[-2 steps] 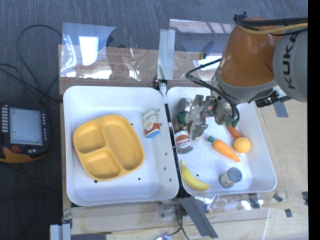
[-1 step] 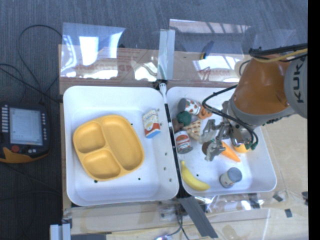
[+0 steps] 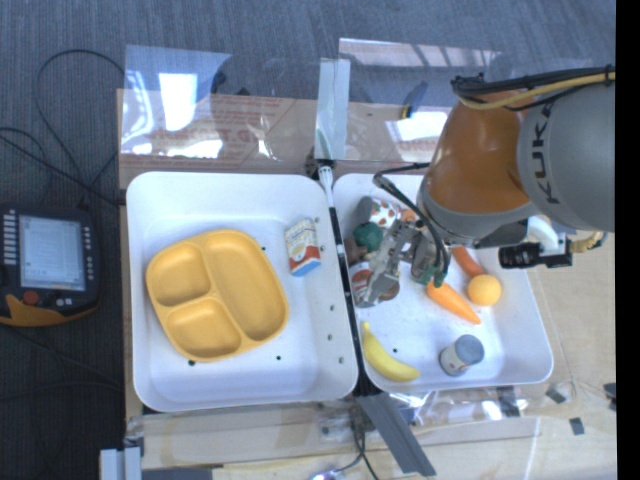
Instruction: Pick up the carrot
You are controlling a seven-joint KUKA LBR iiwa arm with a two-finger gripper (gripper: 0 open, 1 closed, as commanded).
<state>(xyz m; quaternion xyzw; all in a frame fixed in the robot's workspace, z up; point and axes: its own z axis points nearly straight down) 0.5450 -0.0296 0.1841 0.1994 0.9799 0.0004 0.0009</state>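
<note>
Right bin (image 3: 535,353) holds the tapered carrot (image 3: 452,301), curved banana (image 3: 386,356), round orange (image 3: 484,289); tool (image 3: 385,268) grip unreadable.

A bulky grey arm (image 3: 575,148) lettered KUKA, with an orange band (image 3: 480,158), black cables and a metallic gripper (image 3: 392,264).

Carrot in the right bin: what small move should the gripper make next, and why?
Probably a short shift toward the bin's right side. The gripper sits low over clutter left of the carrot, which lies flat beside the orange ball, nothing visibly gripping it. Centring over the carrot should come before any grasp.
</note>
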